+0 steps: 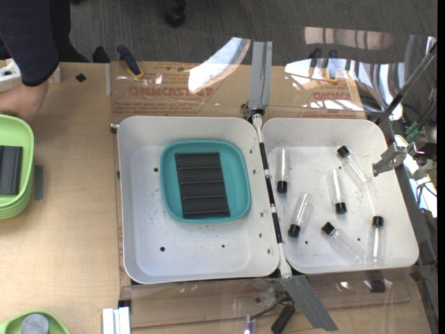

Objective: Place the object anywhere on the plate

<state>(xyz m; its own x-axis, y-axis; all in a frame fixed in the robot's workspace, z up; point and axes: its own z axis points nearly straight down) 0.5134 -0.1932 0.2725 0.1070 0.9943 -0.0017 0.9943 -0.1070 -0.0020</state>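
Note:
Several clear plastic tubes with black caps lie scattered in the right bin [306, 134]. One tube [282, 171] lies near the divider, another [300, 214] below it, and a third [337, 191] in the middle. The teal plate [169, 179] sits in the left bin [139, 207] with a black ridged pad [201, 184] on it. My gripper [384, 163] hangs at the right bin's right rim, apart from the tubes, with nothing seen in it.
A green tray [14, 169] stands at the bench's left edge, with a green item [31, 323] at the bottom left. A metal divider [268, 186] runs between the bins. A person's dark sleeve [31, 26] is at the top left.

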